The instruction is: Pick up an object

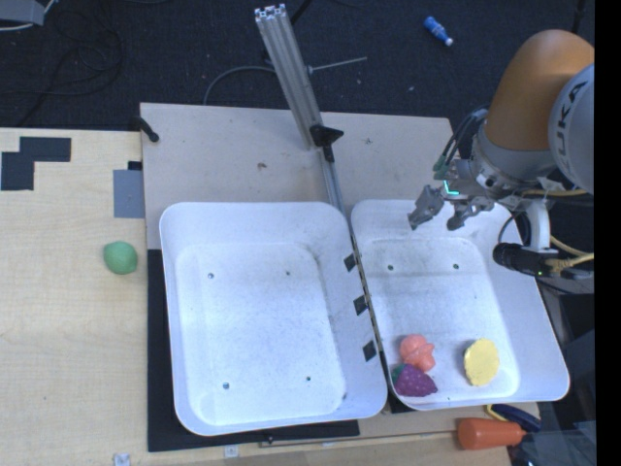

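Note:
My gripper (439, 216) hangs over the far edge of the right bin (441, 280), its two fingers spread open with nothing between them. Near that bin's front edge lie three small items: an orange-pink lump (416, 349), a purple grape-like piece (415, 382) just below it, and a yellow lemon-like piece (481, 361) to their right. All three sit well toward the front of the bin, far from the gripper.
The left bin (257, 309) adjoins the right one, with black clips (361, 304) along the shared wall. A green ball (120, 257) rests on the wooden bench at left. An orange object (490, 433) lies beyond the right bin's front rim. A metal post (296, 76) rises at the back.

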`<state>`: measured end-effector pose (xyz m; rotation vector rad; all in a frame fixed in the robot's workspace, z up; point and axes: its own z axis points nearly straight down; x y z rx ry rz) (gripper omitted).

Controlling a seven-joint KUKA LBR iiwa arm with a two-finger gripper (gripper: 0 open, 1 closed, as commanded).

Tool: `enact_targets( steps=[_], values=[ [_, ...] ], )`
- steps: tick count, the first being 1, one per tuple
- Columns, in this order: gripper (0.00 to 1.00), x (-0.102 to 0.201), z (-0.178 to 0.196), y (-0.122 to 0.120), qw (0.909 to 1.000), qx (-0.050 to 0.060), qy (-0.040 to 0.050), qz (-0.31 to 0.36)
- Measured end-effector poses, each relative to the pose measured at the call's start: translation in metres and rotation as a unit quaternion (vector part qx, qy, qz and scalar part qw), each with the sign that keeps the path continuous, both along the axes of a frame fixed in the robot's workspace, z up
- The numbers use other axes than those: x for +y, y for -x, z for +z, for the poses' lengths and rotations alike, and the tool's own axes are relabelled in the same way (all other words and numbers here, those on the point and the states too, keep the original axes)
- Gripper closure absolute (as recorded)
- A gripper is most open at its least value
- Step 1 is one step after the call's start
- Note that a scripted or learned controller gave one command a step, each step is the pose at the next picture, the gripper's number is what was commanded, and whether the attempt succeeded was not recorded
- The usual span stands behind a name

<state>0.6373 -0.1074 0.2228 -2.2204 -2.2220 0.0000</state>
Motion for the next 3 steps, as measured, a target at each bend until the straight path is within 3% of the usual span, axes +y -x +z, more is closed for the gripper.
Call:
enact_targets(
  steps=[1, 3],
  values=[
    [0.0, 0.0, 0.0, 0.0, 1.0, 0.0, 0.0, 0.0],
    [0.0, 0.008, -0.124, -0.002, 1.0, 0.003, -0.0002, 0.0]
  ],
)
